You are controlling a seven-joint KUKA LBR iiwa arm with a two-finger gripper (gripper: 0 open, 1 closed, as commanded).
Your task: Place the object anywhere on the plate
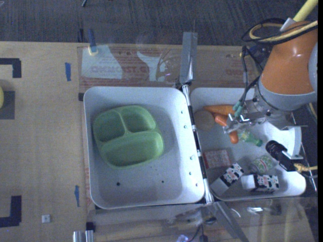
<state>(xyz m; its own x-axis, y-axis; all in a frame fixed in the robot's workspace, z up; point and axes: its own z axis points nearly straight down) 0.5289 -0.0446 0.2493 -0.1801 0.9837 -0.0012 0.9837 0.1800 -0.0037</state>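
The green plate (128, 135), a divided one with three wells, is sitting in the left bin (136, 198), toward the bin's upper left, and nothing is lying on it. Over in the right bin (290, 184) the arm (290, 69) is reaching in from the upper right of the frame, its bulk cut off by the edge. The gripper (236, 125) is hanging low over the upper left part of that bin, right among a few orange pieces.

From where I'm standing I cannot tell whether the pincer is wide or narrow; the metal there is blurring into the clutter, and I cannot say whether it is gripping anything. One long orange piece (218, 109) is lying just left of the gripper, and a shorter orange piece (221, 120) is lying below that. A small reddish-orange bit (233, 138) is showing just beneath the gripper, and a pale green thing (251, 139), too blurred to name, is lying to its right. A brown round thing (204, 119) is resting beside the orange pieces, at the bin's left wall.

Lower down, a small printed card (218, 158) is lying flat. Two cow-patterned cartons, one (231, 174) and the other (266, 181), are lying along the bottom edge, with a green-and-white wrapper (262, 164) between and above them.
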